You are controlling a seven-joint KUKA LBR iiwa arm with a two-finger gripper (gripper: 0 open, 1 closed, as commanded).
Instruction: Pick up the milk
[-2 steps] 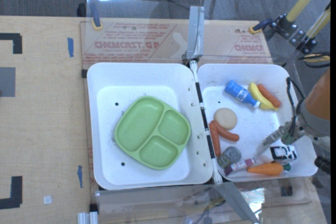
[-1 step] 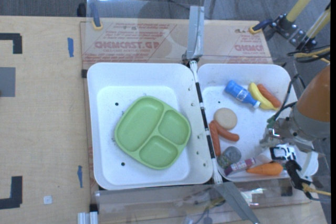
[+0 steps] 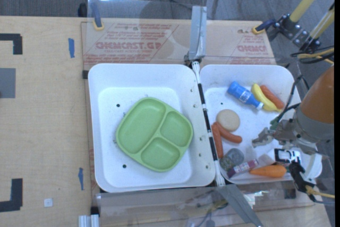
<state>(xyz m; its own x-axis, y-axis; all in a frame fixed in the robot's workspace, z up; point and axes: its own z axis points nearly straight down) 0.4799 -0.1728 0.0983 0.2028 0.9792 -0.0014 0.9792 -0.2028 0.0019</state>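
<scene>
blue plastic milk bottle with white cap (image 3: pixel 244 94) lying in right white bin (image 3: pixel 212 78), up-left of claw (image 3: pixel 284 147) | claw grip: cannot tell | orange carrot (image 3: pixel 268 171) just below claw | left white bin (image 3: pixel 101 114): green divided plate (image 3: pixel 154 134)

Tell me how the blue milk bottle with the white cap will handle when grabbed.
The blue milk bottle with the white cap lies on its side and looks round, so it may roll if nudged. Its smooth plastic could slip. Being small, it is probably light.
</scene>
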